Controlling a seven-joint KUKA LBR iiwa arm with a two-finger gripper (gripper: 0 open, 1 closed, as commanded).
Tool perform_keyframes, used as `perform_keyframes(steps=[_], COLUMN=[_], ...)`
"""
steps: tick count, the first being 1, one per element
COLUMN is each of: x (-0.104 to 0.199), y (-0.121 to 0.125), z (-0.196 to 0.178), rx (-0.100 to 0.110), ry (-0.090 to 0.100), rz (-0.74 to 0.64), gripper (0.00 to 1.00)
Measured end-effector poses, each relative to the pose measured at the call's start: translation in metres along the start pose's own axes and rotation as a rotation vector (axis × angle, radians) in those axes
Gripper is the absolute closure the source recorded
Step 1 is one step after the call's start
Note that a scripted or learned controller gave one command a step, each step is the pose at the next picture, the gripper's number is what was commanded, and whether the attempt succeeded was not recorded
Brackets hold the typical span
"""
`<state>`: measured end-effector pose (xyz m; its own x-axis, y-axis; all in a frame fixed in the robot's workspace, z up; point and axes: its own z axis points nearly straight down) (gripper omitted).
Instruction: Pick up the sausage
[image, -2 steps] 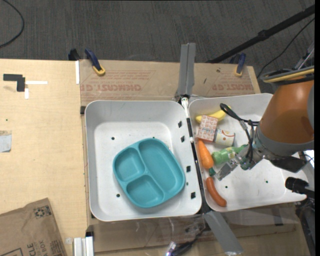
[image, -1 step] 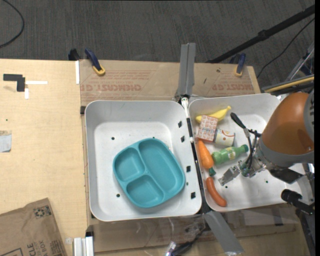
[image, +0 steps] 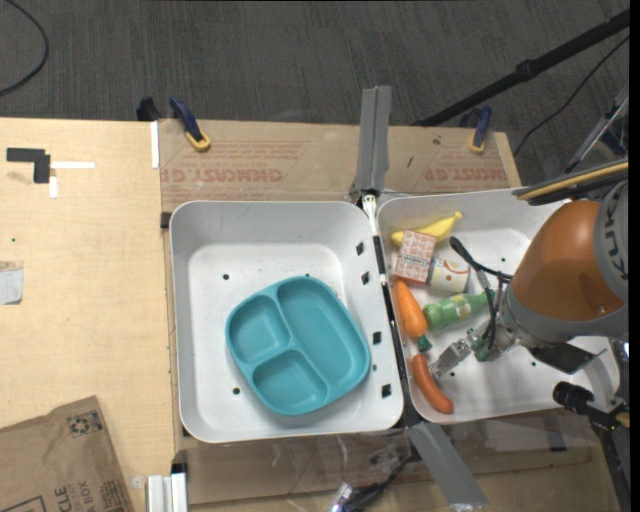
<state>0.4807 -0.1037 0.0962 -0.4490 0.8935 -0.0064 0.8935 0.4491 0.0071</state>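
Observation:
The sausage (image: 431, 386), a short reddish-orange link, lies near the front left corner of the right bin (image: 520, 395). My gripper (image: 450, 358) hangs just above and to the right of it, close to its upper end. The view shows nothing between the gripper and the sausage, and I cannot make out contact. The arm's orange band (image: 565, 265) covers the right part of the bin.
An orange carrot (image: 407, 308), a green bottle (image: 455, 310), a small red-and-white box (image: 413, 263), a banana (image: 428, 233) and a white cup (image: 452, 275) crowd the right bin's left side. The left bin (image: 200, 300) holds a teal divided plate (image: 297, 344).

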Motion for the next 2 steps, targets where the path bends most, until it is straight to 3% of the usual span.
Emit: perform_keyframes(steps=[1, 2], x=[0.0026, 0.0026], y=[0.002, 0.0044], z=[0.0, -0.0004], rx=[-0.002, -0.007], ry=[-0.001, 0.003], rz=[0.006, 0.351], gripper=[0.0, 0.0])
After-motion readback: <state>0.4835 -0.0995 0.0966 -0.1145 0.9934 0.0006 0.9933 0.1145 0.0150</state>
